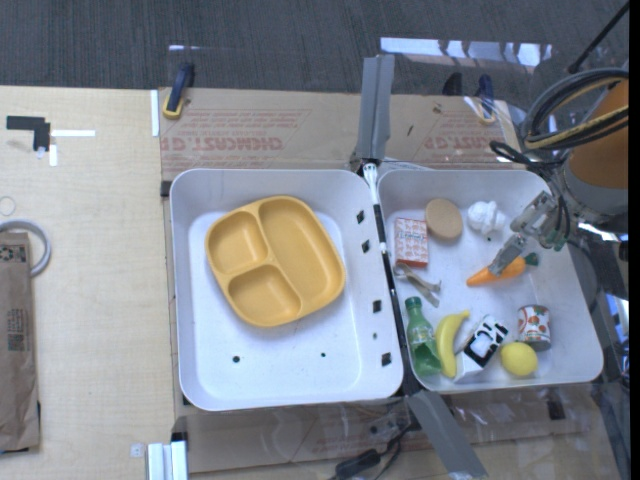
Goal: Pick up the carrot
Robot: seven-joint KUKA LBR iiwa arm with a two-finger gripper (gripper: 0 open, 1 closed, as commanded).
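Red print on cardboard sheet (270, 128) behind bins, upside down, not clearly readable.

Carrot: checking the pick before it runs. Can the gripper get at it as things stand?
Probably yes. The gripper is right at the carrot, at its green end, and nothing lies over it in the right bin.

Floor: dark grey carpet (300, 18) along the top.
Counter: pale wood surface (90, 248) at the left.
Underlay: brown cardboard sheet (270, 128) behind the bins.
Light: even, with soft shadows.
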